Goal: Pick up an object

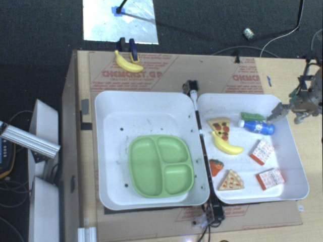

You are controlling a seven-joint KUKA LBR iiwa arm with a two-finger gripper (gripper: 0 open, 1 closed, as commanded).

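The right bin (298, 181) holds several small items: a blue bottle (257, 128) lying on its side, a green piece (251, 116) just behind it, a pizza slice (220, 126), a yellow banana (227, 145), a strawberry (216, 167), a second pizza wedge (230, 181) and two red-and-white packets (262, 152) (270, 178). My gripper (278, 110) reaches in from the right edge, its tip near the bin's far right rim, just right of the blue bottle. Nothing is seen between its fingers.
The left bin (113, 115) holds a green divided plate (161, 165). Another banana (127, 63) lies on the cardboard behind the bins. A metal divider (198, 125) runs between the bins. Grey equipment (30, 140) stands at the left.
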